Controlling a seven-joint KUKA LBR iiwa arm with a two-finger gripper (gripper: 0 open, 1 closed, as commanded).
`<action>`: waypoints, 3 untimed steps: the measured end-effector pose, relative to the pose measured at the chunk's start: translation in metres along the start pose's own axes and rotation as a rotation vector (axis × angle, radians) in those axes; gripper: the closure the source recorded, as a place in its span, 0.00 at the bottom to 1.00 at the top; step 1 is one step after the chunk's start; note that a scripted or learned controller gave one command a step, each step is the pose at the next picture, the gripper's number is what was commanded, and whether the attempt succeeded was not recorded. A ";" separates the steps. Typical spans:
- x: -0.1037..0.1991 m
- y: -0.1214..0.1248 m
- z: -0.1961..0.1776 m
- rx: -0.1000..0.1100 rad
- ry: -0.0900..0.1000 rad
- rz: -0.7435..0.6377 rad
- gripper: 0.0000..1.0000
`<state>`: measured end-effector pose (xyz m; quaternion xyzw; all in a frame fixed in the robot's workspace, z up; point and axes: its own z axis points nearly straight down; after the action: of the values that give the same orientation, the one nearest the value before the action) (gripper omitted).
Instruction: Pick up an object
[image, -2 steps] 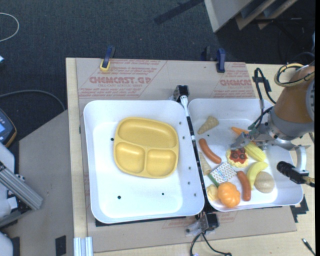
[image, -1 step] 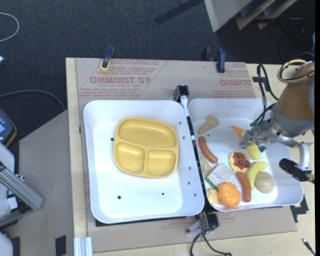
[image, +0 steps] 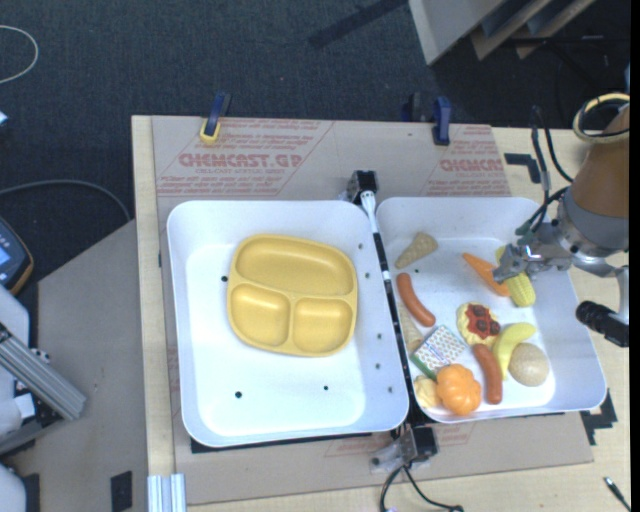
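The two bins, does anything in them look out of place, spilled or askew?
Nothing looks spilled or damaged. The yellow divided plate lies flat in the left bin, turned slightly askew to its walls. The toy food sits loosely jumbled in the right bin, with the pumpkin near the front rim. The pincer is over the corn.

You see two bins (image: 200, 300) of smooth, slightly glossy white plastic. The yellow tray (image: 292, 295) looks like matt plastic, the toy foods (image: 470, 350) like shiny moulded plastic. The bench top (image: 300, 160) looks like matt brown printed paper. The gripper (image: 520, 262) looks like dull grey metal.
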<state>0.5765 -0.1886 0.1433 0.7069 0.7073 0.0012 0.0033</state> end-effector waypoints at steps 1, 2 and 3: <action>-0.009 0.002 -0.061 -0.003 -0.002 0.001 1.00; -0.010 0.003 -0.083 0.000 0.000 0.000 1.00; 0.037 -0.004 -0.078 0.009 0.006 -0.004 1.00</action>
<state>0.5716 -0.1518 0.2210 0.7054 0.7088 0.0001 -0.0020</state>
